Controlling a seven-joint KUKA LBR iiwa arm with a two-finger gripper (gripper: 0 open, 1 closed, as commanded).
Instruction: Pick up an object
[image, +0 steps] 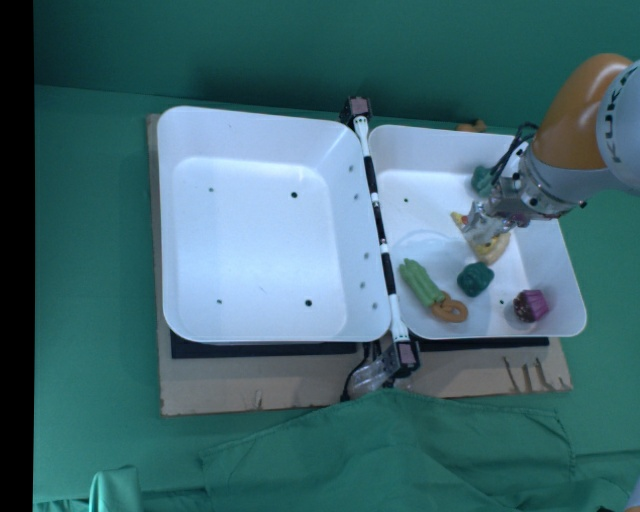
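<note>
While the arm (590, 110) reaches in over the right bin (560, 300), the hand (487, 226) is positioned low, directly above a yellow object (488, 246); finger opening cannot be determined, nor any grasp. Nearby in this bin lie a green vegetable (421, 281), an orange ring (451, 311), a dark green piece (475, 279) and a purple item (531, 304). To the left is the left bin (200, 140).

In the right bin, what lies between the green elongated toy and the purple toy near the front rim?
In the camera view, a dark green lumpy toy sits between the green elongated toy and the purple toy; otherwise bare white bin floor.
</note>
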